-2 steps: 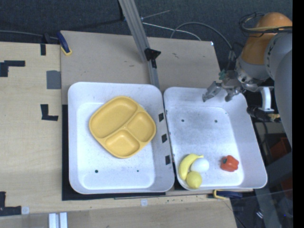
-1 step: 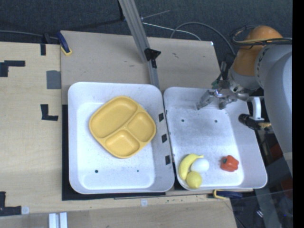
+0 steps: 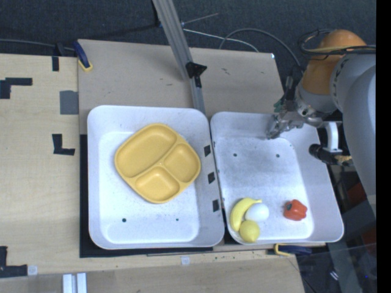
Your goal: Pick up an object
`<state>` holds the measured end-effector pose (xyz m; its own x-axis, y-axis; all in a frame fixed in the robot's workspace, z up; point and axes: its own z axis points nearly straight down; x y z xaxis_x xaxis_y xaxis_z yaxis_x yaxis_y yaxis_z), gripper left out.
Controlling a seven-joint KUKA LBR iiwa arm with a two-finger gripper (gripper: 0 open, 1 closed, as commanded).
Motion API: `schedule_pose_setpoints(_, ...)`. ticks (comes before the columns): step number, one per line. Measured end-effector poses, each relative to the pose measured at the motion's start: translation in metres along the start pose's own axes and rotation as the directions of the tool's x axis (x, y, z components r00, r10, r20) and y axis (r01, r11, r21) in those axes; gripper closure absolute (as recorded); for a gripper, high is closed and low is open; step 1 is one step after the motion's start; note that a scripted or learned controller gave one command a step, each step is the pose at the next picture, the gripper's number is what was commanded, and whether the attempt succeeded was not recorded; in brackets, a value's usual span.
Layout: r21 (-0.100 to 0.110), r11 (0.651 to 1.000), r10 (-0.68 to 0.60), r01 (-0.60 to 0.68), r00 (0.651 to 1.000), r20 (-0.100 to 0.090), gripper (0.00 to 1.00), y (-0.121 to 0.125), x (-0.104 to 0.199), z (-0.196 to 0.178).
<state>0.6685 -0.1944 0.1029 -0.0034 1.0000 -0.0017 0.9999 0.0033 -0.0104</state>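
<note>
1. Where the arm (image 3: 351, 96) reaches in from the right of the camera view, its gripper (image 3: 276, 129) hangs over the far right corner of the right bin (image 3: 269, 163), fingertips down near the bin's back wall. The fingers are too small and blurred to judge; cannot tell if spread or pressed together. Nothing is visible between them.
2. Objects in the right bin sit along its near edge, well apart from the gripper: a banana (image 3: 242, 208) at the near left corner, a white egg-shaped piece (image 3: 258, 212) touching it, and a lemon (image 3: 249, 231) just in front of both.
3. A red pepper (image 3: 295, 210) lies near that cluster, to its right, not touching it.
4. The left bin (image 3: 101, 182) holds a yellow divided plate (image 3: 157, 162), three compartments, lying flat and turned at an angle.
5. A metal pole (image 3: 177, 35) crosses the bench from the top edge toward the gap between the bins.
</note>
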Motion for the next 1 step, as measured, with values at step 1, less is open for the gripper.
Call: schedule_pose_setpoints(1, -0.014, 1.0, 0.002, -0.002, 1.0, -0.001, 1.0, -0.0013, 0.0077, -0.0461)
